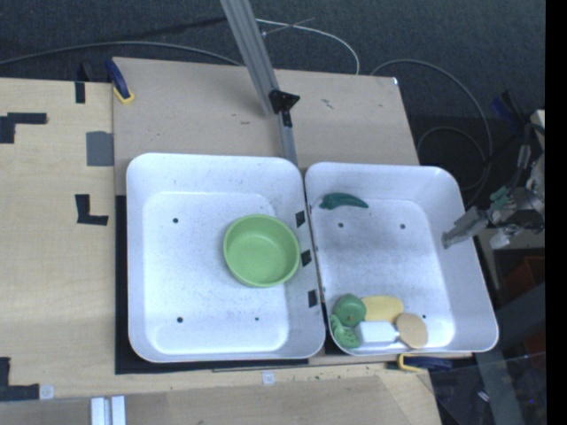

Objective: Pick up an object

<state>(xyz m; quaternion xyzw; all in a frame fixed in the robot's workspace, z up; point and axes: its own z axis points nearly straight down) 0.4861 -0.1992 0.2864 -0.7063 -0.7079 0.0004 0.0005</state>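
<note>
The left bin contains 1 green bowl. The bowl is round, upright, mouth up, and sits right of the bin's centre, near the dividing wall between the 2 bins.

The right bin contains 5 smaller objects:
- 1 dark teal elongated object, lying flat near the far left corner, apart from the others.
- 1 green rounded object in the near left corner.
- 1 pale green object, just in front of and touching the green rounded object.
- 1 yellow oblong object, just right of the green rounded object.
- 1 white block, in front of the yellow oblong object.
- 1 tan oval object, right of the white block, touching it.
</note>
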